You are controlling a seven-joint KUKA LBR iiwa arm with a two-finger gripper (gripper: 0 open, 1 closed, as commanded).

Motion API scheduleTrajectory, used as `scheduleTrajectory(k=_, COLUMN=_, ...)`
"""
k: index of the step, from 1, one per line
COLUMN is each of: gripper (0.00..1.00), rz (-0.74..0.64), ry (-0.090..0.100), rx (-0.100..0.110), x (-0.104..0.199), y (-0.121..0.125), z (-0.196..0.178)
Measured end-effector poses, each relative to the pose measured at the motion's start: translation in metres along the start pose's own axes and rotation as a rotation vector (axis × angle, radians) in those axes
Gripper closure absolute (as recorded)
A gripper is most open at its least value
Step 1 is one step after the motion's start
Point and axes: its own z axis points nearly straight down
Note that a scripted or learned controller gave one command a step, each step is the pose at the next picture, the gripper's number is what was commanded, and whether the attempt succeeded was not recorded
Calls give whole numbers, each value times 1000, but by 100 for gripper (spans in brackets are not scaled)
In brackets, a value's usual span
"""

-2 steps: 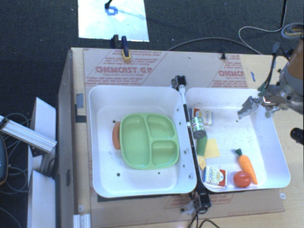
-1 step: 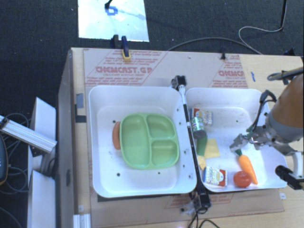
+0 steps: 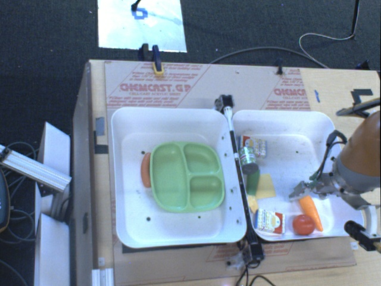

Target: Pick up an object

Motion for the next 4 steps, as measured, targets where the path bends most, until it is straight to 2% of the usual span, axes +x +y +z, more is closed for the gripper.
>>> scheduleTrajectory(k=1, gripper=100, rz=0, ry=-2, rx=-6, x=0, y=2, z=-11)
scheduleTrajectory(k=2, gripper=100, rz=-4, ry=1, rx=-3, x=75, y=16, z=-80)
scheduleTrajectory(k=3, gripper=100, rz=-4, ry=1, rx=-3, x=142, y=73, z=-132)
scheduleTrajectory(k=4, gripper=100, rz=-4, ry=2, rx=0, x=202, y=50, z=-154)
